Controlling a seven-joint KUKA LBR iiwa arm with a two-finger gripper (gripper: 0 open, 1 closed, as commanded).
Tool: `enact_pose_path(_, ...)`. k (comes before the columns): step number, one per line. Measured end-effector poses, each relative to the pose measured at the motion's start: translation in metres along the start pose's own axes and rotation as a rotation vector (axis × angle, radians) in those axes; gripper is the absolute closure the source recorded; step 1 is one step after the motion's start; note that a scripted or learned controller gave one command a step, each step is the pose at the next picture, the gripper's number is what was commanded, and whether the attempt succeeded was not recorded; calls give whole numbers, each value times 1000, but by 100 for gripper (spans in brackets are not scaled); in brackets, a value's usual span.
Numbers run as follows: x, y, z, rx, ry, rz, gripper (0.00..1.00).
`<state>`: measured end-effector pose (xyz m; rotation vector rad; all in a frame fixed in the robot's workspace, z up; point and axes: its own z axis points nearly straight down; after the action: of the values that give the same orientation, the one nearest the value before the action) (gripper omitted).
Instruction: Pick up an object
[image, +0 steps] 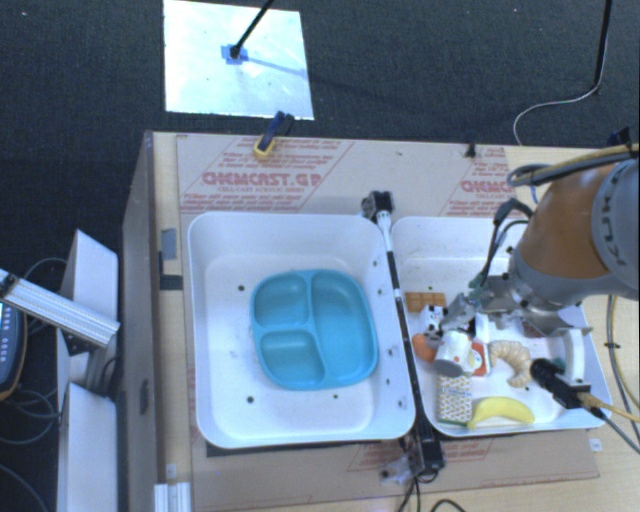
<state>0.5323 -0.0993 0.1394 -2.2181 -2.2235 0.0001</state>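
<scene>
Objects (452, 356) for the pick lay crowded in the right bin, toward the lower edge of the view. Working down from the biggest thing, the table (300, 170) carried a pale sheet with red lettering, and both white bins sat on it side by side, touching along a dark strip. The left bin (215, 300) held a blue tray (312, 330) with three compartments, lying flat near its middle. The right bin (440, 250) was bare in its far part. My arm (570, 235) reached in from the right and hung over that bin, with my jaws low above the cluster, near its upper left side. I could not tell whether the jaws were open or closed, nor whether anything sat between them. Among the pieces, a yellow banana (502, 410) lay along the bin's near wall. A tan, curved pastry-like piece (512, 358) lay just above it. A pale speckled block (453, 398) stood left of the banana, just beside it. A white piece (455, 345) sat above that block, with an orange piece (425, 348) touching its left side. A small brown block (425, 300) lay farther up, close to the strip between the bins.
</scene>
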Motion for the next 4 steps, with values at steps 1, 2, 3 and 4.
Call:
enact_pose_path(1,-21,30,35,-22,-1,0,0)
enact_pose_path(2,-53,26,25,-13,-1,1,0)
enact_pose_path(3,-94,81,24,-4,-3,-1,0)
enact_pose_path(4,-107,104,10,-5,-2,-2,0)
